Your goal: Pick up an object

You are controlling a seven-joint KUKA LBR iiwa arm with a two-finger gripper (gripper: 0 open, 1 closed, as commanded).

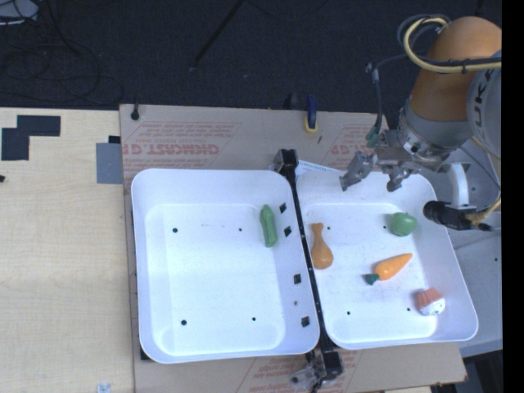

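My gripper (376,177) hangs open above the far edge of the right bin (458,285), with nothing between its fingers. In that bin lie a green round object (402,223), an orange carrot (392,267), an orange gourd-shaped object (320,248) near the divider, and a small red-and-white object (430,301) at the near right. A green pickle-shaped object (268,224) lies at the far right of the left bin (164,301).
Black clamps (286,160) join the two bins along the middle. A cardboard sheet (213,142) lies under the bins on the wooden bench. A blue-and-yellow clip (311,115) stands at the cardboard's far edge.
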